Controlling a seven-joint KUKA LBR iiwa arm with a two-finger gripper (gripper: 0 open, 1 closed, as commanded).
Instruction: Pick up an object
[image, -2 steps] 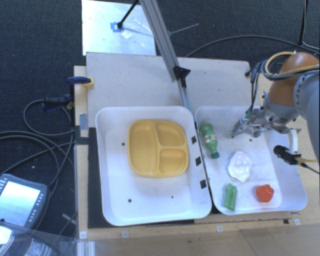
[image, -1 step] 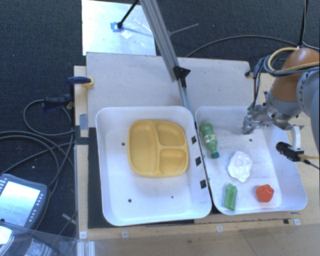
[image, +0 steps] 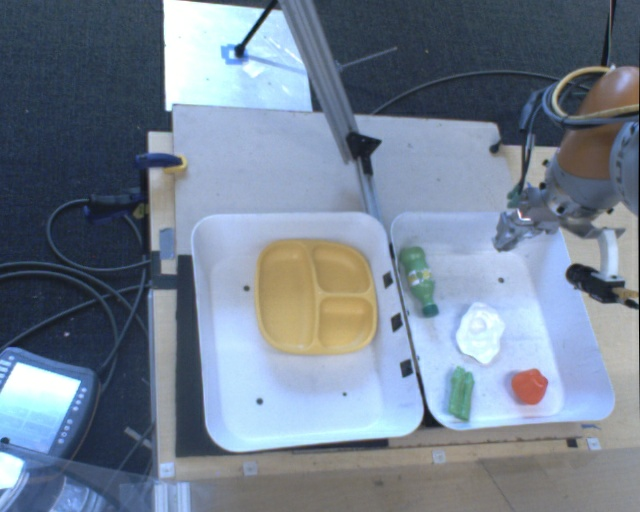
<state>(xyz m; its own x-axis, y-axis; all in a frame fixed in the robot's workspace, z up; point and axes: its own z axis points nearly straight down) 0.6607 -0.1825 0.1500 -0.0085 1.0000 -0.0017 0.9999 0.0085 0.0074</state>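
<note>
Because the pincer (image: 508, 236) hangs over the far corner of the right bin (image: 570, 300), at about one o'clock within that bin, everything it might pick up lies below and to the left of it in the view, toward seven and eight o'clock. Whether its tips are apart or together I cannot tell from this angle, and nothing shows between them. The nearest thing, by my judgement, is the white fried egg toy (image: 480, 333), lying flat near the middle of the bin at roughly six to seven o'clock from the pincer. The green bottle (image: 418, 280) lies on its side against the bin's left wall, at about eight o'clock from the pincer, its long axis running from eleven to five o'clock, with its cap end pointing toward five. Farther off, along the near edge of the bin, sit a small green vegetable piece (image: 460, 392), long axis close to twelve-to-six, and a red pepper toy (image: 529, 386), well apart from each other. The bare bin floor between the pincer and the egg holds no obstacle. The left bin (image: 230, 330) carries a yellow divided plate (image: 316, 296). A grey pole (image: 330, 90) crosses the surface (image: 250, 160) at the far side, ending near the gap between the two bins.
</note>
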